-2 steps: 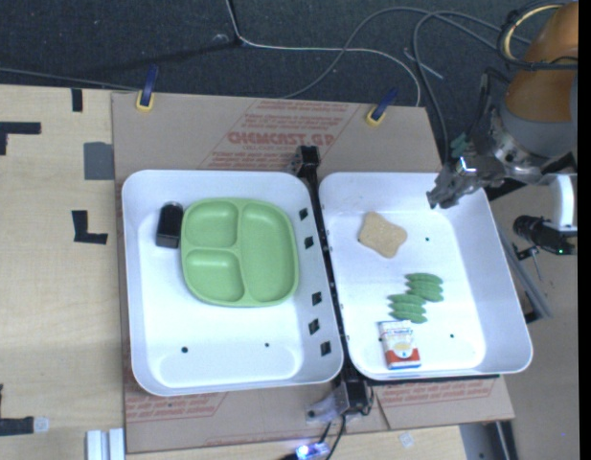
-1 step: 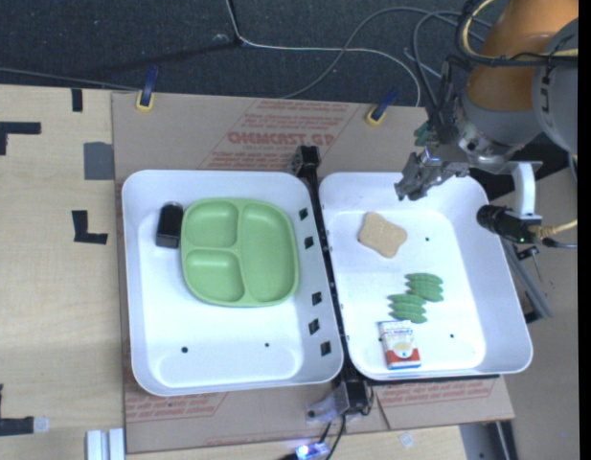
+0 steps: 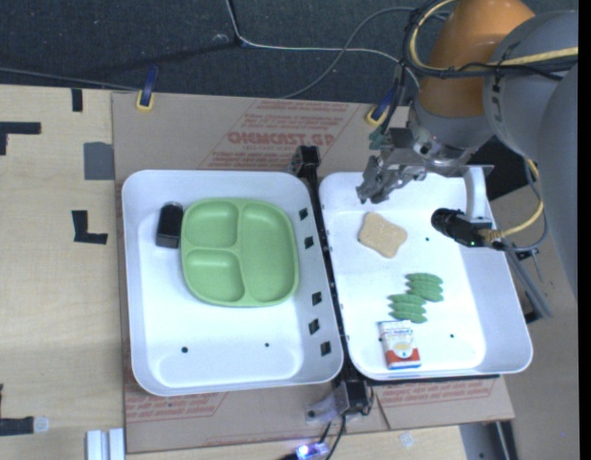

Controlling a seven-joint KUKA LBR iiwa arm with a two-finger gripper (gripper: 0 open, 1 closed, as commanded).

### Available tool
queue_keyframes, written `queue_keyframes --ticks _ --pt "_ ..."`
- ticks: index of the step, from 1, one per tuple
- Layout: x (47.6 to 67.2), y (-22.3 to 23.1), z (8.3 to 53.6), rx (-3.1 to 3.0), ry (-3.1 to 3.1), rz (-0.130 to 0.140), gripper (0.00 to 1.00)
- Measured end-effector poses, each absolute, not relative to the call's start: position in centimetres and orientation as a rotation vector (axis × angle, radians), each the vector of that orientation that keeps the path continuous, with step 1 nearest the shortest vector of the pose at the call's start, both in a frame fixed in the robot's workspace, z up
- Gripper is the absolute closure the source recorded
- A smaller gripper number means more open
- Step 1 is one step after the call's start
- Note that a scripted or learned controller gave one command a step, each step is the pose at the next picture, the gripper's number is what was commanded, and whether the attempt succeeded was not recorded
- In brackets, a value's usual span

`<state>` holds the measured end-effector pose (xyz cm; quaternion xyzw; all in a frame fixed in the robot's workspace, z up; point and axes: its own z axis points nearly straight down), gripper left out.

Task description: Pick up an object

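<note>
1. Tan and slab-shaped, the biscuit (image 3: 382, 234) lies flat in the right bin (image 3: 487, 305), just below the gripper (image 3: 379, 186), which hangs over the bin's upper left corner.
2. The fingers point down, apparently slightly parted and gripping nothing.
3. For a sound pick, centre the fingers over the biscuit's narrow width, descend straight, and close evenly.
4. Green leaves (image 3: 416, 297) and a small carton (image 3: 400, 343) lie well clear; the left bin holds a green plate (image 3: 240, 251).

Arm (image 3: 525, 56) reaches in from right; wrist angled downward.
</note>
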<state>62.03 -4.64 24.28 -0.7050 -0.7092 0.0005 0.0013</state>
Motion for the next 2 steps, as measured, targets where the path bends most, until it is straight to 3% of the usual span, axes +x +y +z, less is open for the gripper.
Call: queue_keyframes --ticks 2 --pt "64.6 5.7 22.3 -2.214 -2.227 0.001 1.00"
